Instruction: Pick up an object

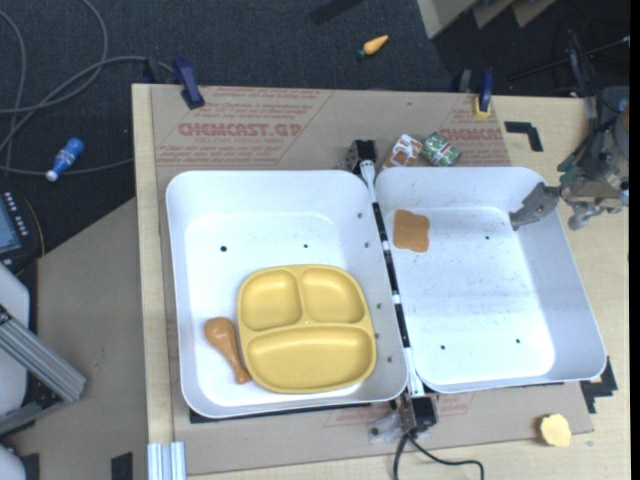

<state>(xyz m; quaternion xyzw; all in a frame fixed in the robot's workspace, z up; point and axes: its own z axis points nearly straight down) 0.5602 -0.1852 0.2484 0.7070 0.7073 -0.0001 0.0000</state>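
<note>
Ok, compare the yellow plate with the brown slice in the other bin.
The yellow plate is large, with three compartments; the brown slice is small and plain. The plate lies beside a drumstick in the left bin; the slice lies alone in the right bin. Both lie flat.

Bench (160, 268) with two bins (200, 228)

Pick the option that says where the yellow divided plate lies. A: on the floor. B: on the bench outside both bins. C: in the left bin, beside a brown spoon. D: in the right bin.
C: the yellow plate lies in the left bin, with the brown spoon at its left edge.
</note>
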